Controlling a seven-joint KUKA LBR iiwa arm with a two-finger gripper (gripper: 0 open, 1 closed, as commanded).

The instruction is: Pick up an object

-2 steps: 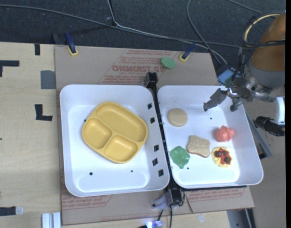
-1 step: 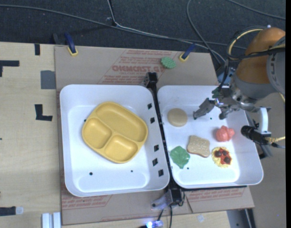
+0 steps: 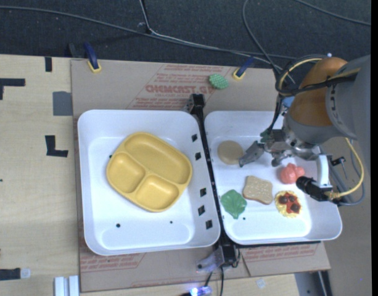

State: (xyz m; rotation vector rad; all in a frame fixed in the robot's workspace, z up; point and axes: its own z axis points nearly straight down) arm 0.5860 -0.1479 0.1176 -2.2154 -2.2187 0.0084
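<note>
My gripper (image 3: 263,158) hangs over the right bin (image 3: 238,123), open, with nothing between its fingers (image 3: 249,156). The left finger points at a round tan cookie (image 3: 229,152) just beside it. A pink-red lump (image 3: 291,173) lies right of the gripper. Below it are a toast slice (image 3: 258,190), a green leafy piece (image 3: 234,203) and a yellow piece with red topping (image 3: 288,203).
The left bin (image 3: 93,128) holds a yellow divided plate (image 3: 150,171). A small green object (image 3: 218,82) lies on the cardboard behind the bins. Black clips sit along the divider (image 3: 201,159) between the bins. Cables hang beside the arm at the right.
</note>
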